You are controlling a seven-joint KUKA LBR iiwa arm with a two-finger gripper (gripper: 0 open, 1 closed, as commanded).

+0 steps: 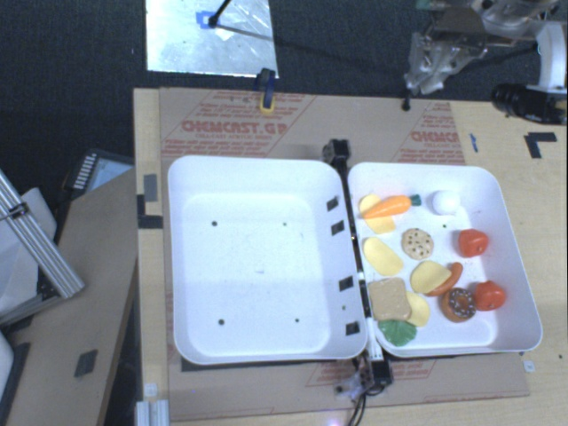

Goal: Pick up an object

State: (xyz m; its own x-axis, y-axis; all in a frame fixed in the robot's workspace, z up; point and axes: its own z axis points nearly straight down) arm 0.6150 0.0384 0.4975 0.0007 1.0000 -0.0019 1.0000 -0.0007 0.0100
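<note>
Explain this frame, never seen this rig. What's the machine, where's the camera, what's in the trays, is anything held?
One fixed camera looks down at a slant on a bench. The machine at top right is a robot arm; its gripper hangs above the bench's far edge, beyond the bins, with nothing visible between its fingers. Two shallow white bins sit side by side: the left bin and the right bin. The right one holds toy food: a carrot, a white egg, a cookie, two tomatoes, a doughnut, a bread slice, plus yellow and green pieces.

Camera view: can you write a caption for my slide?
Gripper raised beyond the bench, with toy foods like a carrot and donut waiting in the right bin.
</note>
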